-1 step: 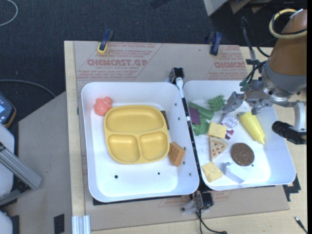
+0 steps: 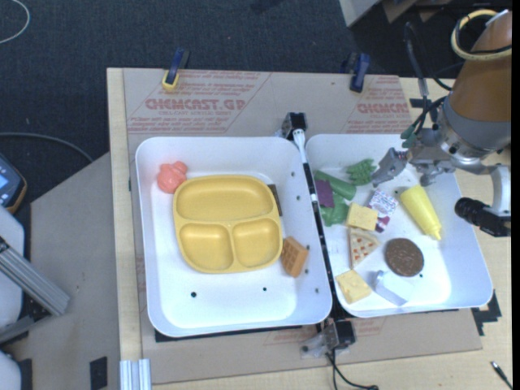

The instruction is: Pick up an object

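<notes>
The gripper [image 2: 398, 162] hangs over the back of the right bin [image 2: 463, 295]; whether its jaws are wide or narrow cannot be told. Just below it lie a wrapped candy [image 2: 383, 201] and a yellow cone [image 2: 422, 210], with green leaves [image 2: 357, 171] beside it toward the bins' shared wall. Farther forward sit cheese cubes [image 2: 362, 216], a pizza slice [image 2: 361, 244] and a brown cookie [image 2: 404, 257]. The left bin [image 2: 223, 311] holds a yellow divided plate [image 2: 227, 222], a pink toy [image 2: 171, 176] and a waffle [image 2: 293, 257], with bare floor along its front edge.
</notes>
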`<action>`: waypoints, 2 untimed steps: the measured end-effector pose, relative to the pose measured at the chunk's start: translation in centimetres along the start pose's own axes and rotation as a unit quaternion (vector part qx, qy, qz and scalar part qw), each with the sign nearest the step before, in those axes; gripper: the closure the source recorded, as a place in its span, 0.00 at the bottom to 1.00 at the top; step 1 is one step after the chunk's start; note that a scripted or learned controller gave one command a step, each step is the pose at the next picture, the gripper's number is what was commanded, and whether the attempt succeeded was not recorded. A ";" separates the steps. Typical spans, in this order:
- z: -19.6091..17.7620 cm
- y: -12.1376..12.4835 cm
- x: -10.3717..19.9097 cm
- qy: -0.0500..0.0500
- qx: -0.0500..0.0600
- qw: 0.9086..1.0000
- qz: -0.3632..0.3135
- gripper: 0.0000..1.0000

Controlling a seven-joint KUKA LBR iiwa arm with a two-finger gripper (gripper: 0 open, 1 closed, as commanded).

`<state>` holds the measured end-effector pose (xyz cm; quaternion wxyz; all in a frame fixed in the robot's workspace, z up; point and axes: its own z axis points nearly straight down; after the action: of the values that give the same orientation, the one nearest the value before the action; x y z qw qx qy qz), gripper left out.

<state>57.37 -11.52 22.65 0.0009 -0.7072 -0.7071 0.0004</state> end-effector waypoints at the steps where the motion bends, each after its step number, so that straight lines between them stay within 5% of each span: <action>1: 6.1 -0.1 -0.6 0.001 0.003 1.000 0.000 0.00; 2: 12.2 -0.4 -0.7 0.001 0.001 1.000 0.001 0.00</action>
<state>56.92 -12.22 10.41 0.0018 -0.7077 -0.7065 0.0002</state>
